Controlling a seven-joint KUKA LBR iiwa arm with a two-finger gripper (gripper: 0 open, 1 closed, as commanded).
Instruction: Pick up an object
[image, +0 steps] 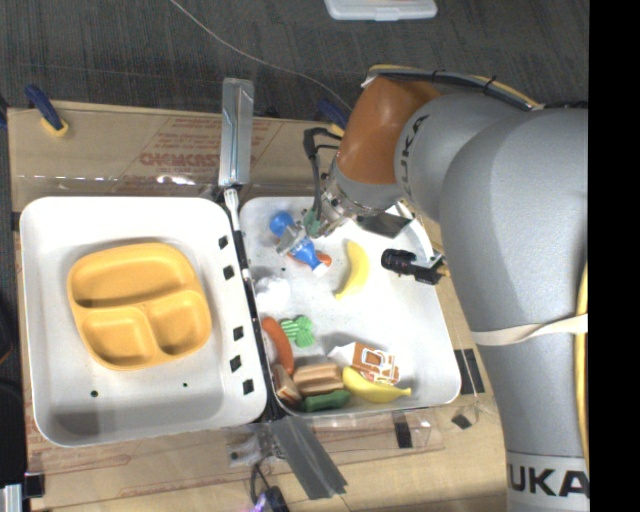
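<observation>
- Blue-red toy (308, 255) is seen at the back of the right bin (428, 330), directly under the gripper (305, 232).
- Gripper is poised over it at the toy's upper end; finger opening cannot be told, no grasp is seen.
- Toy's long axis is judged to run diagonally, upper left to lower right.
- Blue piece (280, 222) lies just left of the gripper; may be bumped.
- Banana (351, 268) lies near, to the right, apart from the toy.
- Food pile (330, 378) sits at the front edge, well apart.
- Yellow tray (140, 303) sits in the left bin (60, 400).
</observation>
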